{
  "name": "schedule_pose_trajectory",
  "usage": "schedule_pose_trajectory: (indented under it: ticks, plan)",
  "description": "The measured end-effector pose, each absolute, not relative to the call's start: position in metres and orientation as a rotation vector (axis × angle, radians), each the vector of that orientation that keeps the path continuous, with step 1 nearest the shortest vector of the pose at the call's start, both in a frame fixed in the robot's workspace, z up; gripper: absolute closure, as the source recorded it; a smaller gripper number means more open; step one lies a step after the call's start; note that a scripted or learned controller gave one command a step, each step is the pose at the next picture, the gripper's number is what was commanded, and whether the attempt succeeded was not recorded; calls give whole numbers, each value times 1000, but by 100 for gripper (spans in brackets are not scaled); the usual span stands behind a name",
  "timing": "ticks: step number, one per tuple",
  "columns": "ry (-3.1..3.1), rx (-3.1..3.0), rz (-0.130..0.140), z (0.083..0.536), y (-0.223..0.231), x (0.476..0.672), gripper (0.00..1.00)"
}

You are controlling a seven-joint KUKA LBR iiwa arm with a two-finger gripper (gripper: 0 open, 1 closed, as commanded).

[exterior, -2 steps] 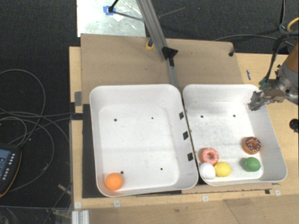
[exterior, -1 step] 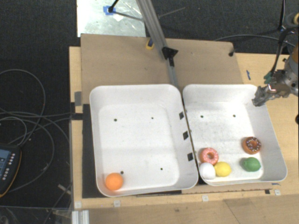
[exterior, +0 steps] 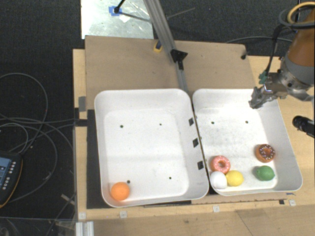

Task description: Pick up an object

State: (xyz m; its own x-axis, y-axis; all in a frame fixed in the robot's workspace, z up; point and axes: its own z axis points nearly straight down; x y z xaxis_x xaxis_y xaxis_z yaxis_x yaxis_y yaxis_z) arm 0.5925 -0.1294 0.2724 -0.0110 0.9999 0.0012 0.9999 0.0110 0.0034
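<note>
No readable text, labels, brands or numbers anywhere. Handheld device point(exterior: 9, 173) at left edge shows lit buttons, markings too small to read. Blue tag point(exterior: 114, 11) at top: blank.

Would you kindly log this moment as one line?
pincer over right bin far edge | nothing seen held | five items near side | orange ball in left bin

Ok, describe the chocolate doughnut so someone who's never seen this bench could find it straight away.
Start at the right-hand bin, the one nearer the arm. Five small things are gathered along its near edge; the chocolate doughnut lies on the right of that group, just behind the green ball. It is the only brown ring: the other doughnut, further left, is pink.
</note>
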Motion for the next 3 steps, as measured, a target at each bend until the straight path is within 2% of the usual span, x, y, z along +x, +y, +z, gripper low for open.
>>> schedule_pose_trajectory:
  ticks: [1, 2, 3]
  plan:
    - [2234, 2210, 4, 261, -71, 594, 100]
    - [2234, 2210, 5, 250, -16, 611, 100]
    - [2234, 2209, 6, 255, 41, 613, 100]
